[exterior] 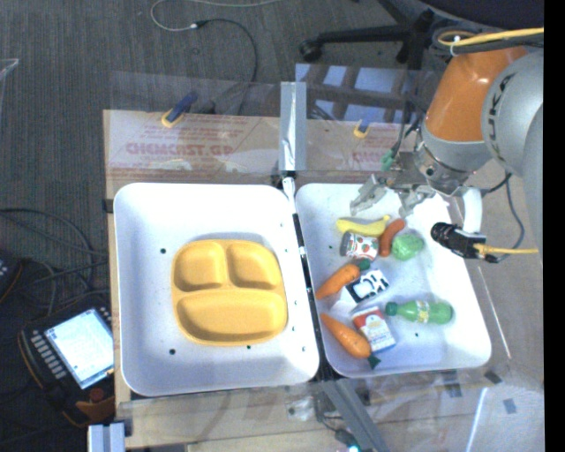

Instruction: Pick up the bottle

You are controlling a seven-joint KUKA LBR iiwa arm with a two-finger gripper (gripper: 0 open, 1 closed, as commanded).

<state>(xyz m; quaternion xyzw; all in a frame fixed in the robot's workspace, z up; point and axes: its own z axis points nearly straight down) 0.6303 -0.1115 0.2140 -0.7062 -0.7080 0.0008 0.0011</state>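
Dark grey carpet floor (pixel 62 53), loose cables (pixel 207 22), black chair base (pixel 371 40)

My arm (pixel 494 97) is grey with an orange band. Both bins (pixel 141 291) are white; the left one holds a yellow sectioned tray (pixel 230 291). In the right bin I see a green bottle (pixel 422 311) with a pale label, two orange carrots (pixel 338 281), a yellow banana (pixel 364 227) and a green vegetable (pixel 407 246)
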